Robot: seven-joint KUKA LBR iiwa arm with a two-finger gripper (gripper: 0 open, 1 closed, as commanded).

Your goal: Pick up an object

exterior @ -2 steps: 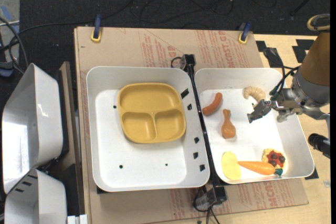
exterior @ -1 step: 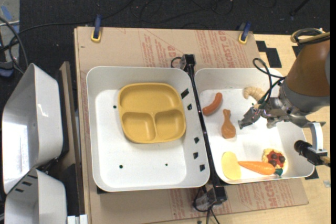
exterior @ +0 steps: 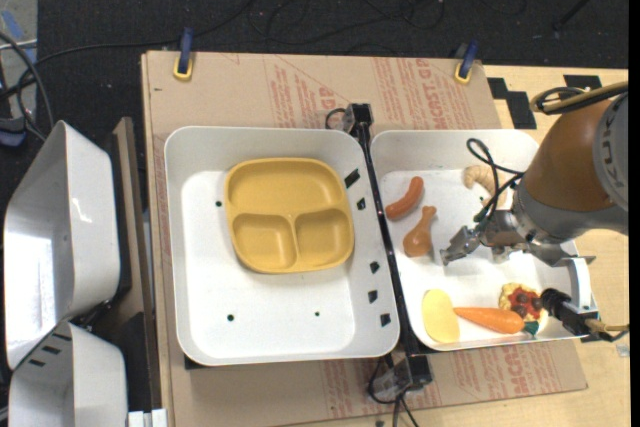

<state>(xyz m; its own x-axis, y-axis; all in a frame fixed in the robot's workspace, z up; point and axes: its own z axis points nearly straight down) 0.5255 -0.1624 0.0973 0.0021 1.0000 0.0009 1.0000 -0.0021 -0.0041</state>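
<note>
Grey gripper [exterior: 458, 249] — beside drumstick [exterior: 421, 231]

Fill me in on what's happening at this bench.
A grey and orange arm reaches in from the right, its gripper low over the right bin, beside a chicken drumstick and a sausage. Nothing shows between its fingers. A carrot lies nearer the front. The left bin holds a yellow divided plate.

Yellow tray [exterior: 290, 215], orange carrot [exterior: 490, 319]

left bin [exterior: 190, 245] — yellow divided plate [exterior: 290, 215] | clamps [exterior: 183, 67] (bench's far edge) | cables [exterior: 300, 0]
</note>
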